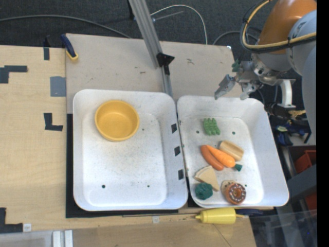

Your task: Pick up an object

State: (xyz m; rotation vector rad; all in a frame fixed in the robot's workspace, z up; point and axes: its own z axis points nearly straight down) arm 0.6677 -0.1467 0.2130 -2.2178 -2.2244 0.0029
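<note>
Still the approach step I'd say: gripper hovers spread and empty just past the right bin's far rim. The carrot sits mid-bin, so next it needs to swing in and drop.

The bench bears two white bins, left and right, and a yellow bottle at its front edge.

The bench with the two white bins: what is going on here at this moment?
A grey robot arm reaches in from the right, its gripper poised above the far edge of the right bin, holding nothing. That bin holds a green block, a carrot, a bread roll, a sandwich wedge, a donut and a dark green piece. The left bin holds a yellow bowl.
</note>
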